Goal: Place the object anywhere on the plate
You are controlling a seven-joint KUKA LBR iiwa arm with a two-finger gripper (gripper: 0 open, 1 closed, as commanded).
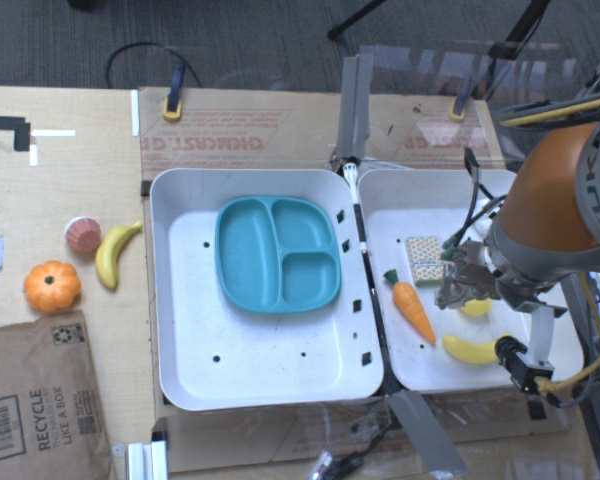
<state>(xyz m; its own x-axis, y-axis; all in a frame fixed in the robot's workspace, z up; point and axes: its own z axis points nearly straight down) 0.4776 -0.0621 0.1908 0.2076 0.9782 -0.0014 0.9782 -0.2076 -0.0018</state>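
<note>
Left bin [180,368] has the blue plate [278,253] sitting bare. The arm's pincer [460,283] is down in the right bin [400,368] over something yellow; can't tell its state. Carrot [413,308] and banana [470,349] lie close, so I'd grab one cleanly, lift straight, then swing left.
</note>
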